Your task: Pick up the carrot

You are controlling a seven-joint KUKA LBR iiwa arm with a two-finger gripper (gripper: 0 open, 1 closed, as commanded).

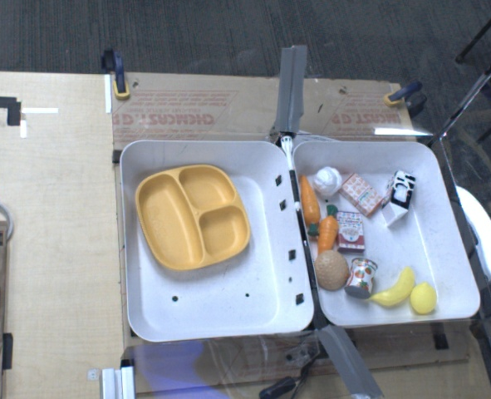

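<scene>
The carrot [327, 233] lies near the left wall of the right bin [453, 248], touching a longer orange piece [310, 199] I can't identify; my gripper's state I cannot tell

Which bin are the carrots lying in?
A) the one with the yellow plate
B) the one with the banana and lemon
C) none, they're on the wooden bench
B: both carrots lie by the left wall of the right bin, the same bin that holds the banana and lemon; the yellow plate sits in the other bin.
</scene>
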